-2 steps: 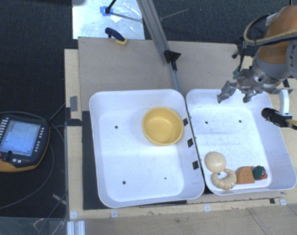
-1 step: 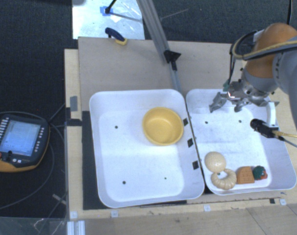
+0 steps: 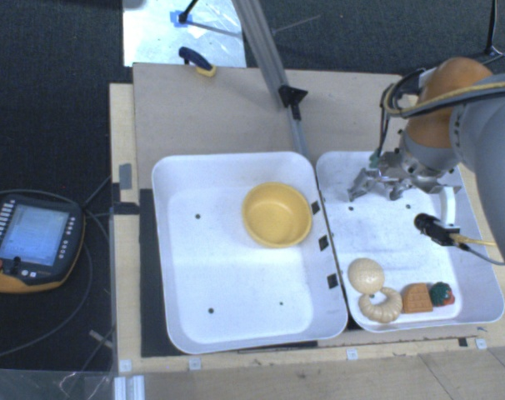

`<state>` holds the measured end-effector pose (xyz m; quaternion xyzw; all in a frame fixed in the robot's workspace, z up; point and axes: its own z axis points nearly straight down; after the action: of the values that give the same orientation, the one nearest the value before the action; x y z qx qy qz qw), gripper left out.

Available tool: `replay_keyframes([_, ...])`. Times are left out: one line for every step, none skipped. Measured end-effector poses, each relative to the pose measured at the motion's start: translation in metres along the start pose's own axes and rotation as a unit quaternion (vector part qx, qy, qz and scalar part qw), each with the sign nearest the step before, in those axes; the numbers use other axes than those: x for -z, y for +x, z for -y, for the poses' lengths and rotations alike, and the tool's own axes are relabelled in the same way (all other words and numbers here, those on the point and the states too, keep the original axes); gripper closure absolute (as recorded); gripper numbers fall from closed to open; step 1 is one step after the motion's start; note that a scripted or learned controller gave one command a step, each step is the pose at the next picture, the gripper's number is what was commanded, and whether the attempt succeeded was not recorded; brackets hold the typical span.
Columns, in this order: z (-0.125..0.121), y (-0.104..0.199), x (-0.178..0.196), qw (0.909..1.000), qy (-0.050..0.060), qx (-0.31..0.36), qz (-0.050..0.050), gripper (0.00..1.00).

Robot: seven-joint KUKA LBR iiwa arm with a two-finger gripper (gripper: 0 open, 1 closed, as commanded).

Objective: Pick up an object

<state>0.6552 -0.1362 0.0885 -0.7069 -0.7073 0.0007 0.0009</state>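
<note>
Nearby, carrot toy (image 3: 426,297) lying crosswise, green top pointing right

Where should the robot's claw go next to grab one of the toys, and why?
Probably toward the near corner of the right bin. The gripper hangs at the bin's far end with nothing between its fingers, while the egg-shaped toy, ring and orange block sit clustered at the near end.

bright overhead light, white bins (image 3: 236,323) glaring, picture slightly soft
</note>
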Motion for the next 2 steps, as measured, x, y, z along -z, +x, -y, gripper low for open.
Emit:
replay_keyframes([-0.002, 0.0, 0.013, 1.0, -0.003, 0.0, 0.0, 1.0])
replay_keyframes([0.001, 0.001, 0.056, 1.0, -0.003, 0.0, 0.0, 1.0])
